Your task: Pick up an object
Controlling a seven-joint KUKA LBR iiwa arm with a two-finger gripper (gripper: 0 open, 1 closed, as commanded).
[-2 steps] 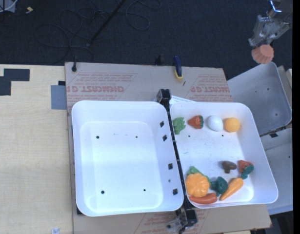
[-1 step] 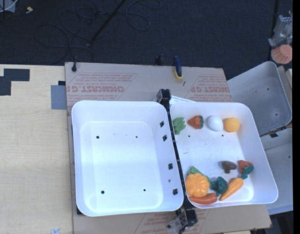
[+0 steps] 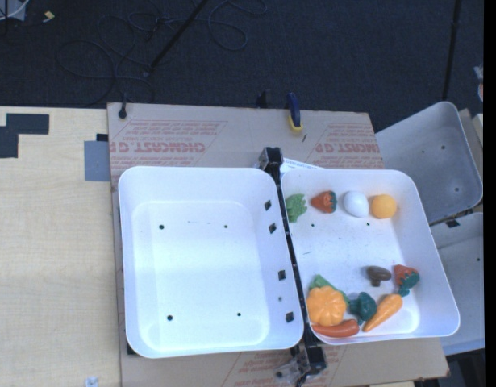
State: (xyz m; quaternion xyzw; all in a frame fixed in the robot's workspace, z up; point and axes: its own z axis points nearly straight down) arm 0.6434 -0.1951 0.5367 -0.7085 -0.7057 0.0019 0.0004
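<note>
Nothing is grasped yet; the step is choosing a target. The white egg (image 3: 356,204), between strawberry (image 3: 324,201) and orange (image 3: 383,206), suits; jaws' state I cannot tell.

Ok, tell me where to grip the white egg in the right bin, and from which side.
Grip the white egg across its round middle, coming straight down from above. It lies apart from the strawberry and the orange beside it, so the narrow gaps probably suit fingers closing front to back.

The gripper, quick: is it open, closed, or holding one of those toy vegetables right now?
Gripper: cannot be told from the camera view. The toys, such as the orange pumpkin and the carrot, lie in the right bin.
</note>
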